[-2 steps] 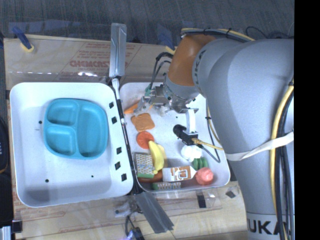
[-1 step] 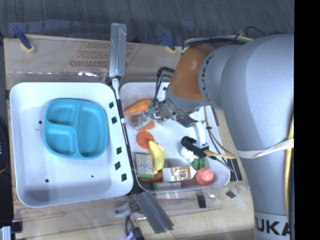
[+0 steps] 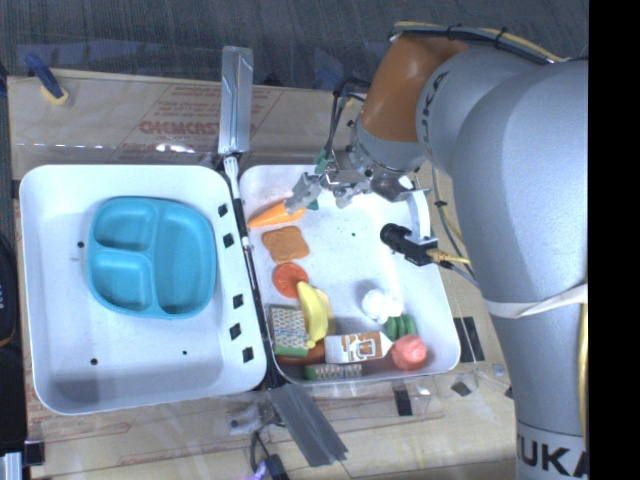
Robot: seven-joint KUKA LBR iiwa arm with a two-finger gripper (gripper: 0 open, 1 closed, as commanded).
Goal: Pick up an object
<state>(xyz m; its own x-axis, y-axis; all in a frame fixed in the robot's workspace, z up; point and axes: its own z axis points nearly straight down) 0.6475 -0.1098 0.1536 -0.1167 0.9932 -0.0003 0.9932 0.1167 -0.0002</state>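
White plastic bins sit side by side on the surface (image 3: 120, 118). Left bin (image 3: 50, 298) holds a smooth turquoise divided plate (image 3: 152, 256) with bare floor all around it. Right bin (image 3: 440, 308) is crowded along its left wall and near edge: a tapered orange carrot (image 3: 268, 214), a flat brown toast slice (image 3: 285, 243), a curved yellow banana (image 3: 314, 310), a small carton (image 3: 357, 348) and a round red fruit (image 3: 409, 352); its centre lies open. Over the bin's far edge, the tool (image 3: 312, 194) hangs just beside the carrot's tip; whether it pinches anything cannot be told.
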